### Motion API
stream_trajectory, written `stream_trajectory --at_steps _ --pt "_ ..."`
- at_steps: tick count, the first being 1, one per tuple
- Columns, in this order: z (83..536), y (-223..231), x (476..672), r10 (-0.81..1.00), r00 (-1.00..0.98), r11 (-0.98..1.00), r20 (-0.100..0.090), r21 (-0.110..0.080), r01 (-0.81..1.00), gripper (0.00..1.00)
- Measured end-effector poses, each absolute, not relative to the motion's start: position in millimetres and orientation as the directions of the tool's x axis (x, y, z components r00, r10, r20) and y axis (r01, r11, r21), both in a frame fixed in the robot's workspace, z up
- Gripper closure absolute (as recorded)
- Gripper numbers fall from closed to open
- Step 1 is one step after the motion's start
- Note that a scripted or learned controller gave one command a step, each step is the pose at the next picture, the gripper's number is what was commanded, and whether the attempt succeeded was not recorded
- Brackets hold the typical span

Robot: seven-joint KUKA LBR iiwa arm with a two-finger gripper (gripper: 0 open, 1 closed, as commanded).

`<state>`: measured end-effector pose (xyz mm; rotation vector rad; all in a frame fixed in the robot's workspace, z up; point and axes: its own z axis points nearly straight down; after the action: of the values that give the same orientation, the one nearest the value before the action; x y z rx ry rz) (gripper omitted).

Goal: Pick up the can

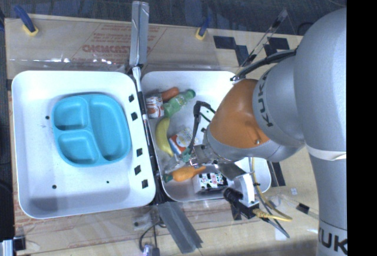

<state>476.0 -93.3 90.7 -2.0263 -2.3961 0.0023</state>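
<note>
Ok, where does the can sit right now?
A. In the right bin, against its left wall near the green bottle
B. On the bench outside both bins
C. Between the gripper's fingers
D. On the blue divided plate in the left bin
A. The can lies in the right bin by its left wall, next to the green bottle, apart from the blue divided plate in the left bin.

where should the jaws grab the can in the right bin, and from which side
Probably across the can's round body, coming from above. It seems to lie on its side against the bin's left wall, with a green bottle close on its right, so jaws spanning its width along the wall fit best.
</note>
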Motion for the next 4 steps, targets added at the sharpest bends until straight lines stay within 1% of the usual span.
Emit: stream_trajectory --at_steps 1,2,3,4 --pt "137 -177 476.4 0.955 -0.295 0.295 0.001 -0.001 0.955 0.00" --pt "194 -129 484.6 0.918 -0.396 0.396 0.000 0.000 0.918 0.00" --pt "97 -187 560.0 0.965 -0.261 0.261 -0.005 0.007 0.965 0.00" --pt "97 -211 625.6 0.998 -0.059 0.059 -0.003 0.008 0.998 0.00"
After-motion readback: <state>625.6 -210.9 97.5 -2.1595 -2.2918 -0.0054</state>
